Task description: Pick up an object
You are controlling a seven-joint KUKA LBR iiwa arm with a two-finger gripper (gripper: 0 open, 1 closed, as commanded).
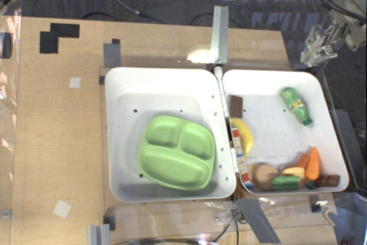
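My gripper (319, 50) hangs at the upper right, outside the right bin (269, 86) and above its far right corner, with nothing between its fingers. In that bin a green bottle (296, 105) lies near the far right. A yellow banana (243, 135) and a brown block (235, 104) lie along the left wall. At the front sit a round brown item (264, 174), a green piece (285, 182), a yellow piece (293, 171), an orange carrot (311, 163) and a dark brown bar (329, 181).
The left bin (123, 94) holds a green three-section plate (177, 151). A metal post (220, 37) stands behind the divider between the bins. Black tape marks (57, 36) lie on the wooden bench at the far left.
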